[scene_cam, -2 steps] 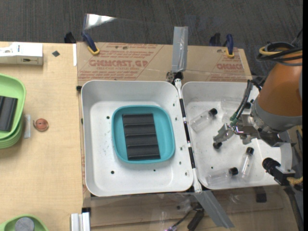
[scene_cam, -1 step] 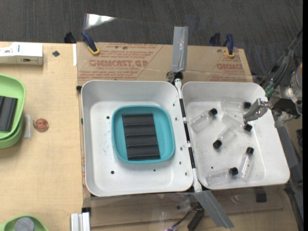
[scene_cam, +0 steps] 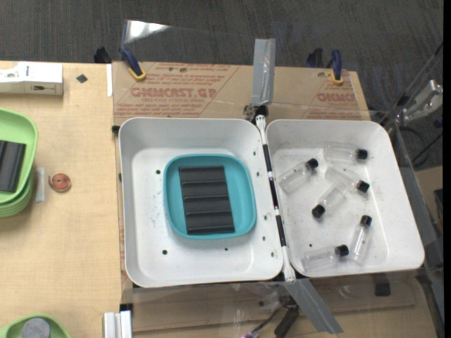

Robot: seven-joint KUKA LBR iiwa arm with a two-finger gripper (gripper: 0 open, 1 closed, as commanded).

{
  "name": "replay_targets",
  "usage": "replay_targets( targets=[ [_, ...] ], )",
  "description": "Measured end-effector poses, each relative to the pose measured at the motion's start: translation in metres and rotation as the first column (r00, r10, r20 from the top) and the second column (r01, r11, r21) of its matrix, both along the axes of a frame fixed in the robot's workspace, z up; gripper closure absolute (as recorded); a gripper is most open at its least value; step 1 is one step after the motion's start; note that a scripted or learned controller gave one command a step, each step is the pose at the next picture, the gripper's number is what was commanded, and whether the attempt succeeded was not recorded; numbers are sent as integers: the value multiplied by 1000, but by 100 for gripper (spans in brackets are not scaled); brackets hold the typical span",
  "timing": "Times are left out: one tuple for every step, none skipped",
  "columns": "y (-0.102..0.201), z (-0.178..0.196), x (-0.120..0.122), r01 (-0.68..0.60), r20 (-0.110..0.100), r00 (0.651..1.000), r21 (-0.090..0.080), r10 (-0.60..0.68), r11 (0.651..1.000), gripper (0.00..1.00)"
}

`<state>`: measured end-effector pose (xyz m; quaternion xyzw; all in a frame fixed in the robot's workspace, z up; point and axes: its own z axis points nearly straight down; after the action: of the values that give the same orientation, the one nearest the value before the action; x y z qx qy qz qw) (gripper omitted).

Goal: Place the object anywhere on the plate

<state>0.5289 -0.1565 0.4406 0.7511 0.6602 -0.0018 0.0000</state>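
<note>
Wooden surface (scene_cam: pixel 70 259) carries two white bins: the left bin (scene_cam: pixel 141 259) holds a teal plate (scene_cam: pixel 243 196) with a black insert (scene_cam: pixel 206 199), the right bin (scene_cam: pixel 402 252) scattered black-capped vials (scene_cam: pixel 331 199).

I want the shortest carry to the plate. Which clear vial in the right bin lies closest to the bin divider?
The vial at the bin's upper left, black cap pointing up-right. Its clear end nearly reaches the divider; the others lie farther right.
</note>
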Motion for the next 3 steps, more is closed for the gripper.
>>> replay_targets(
  targets=[
    [-36,-1,75,89,-1,996,0,-89,996,0],
    [-36,-1,75,89,-1,996,0,-89,996,0],
    [-36,-1,75,89,-1,996,0,-89,996,0]
  ],
)
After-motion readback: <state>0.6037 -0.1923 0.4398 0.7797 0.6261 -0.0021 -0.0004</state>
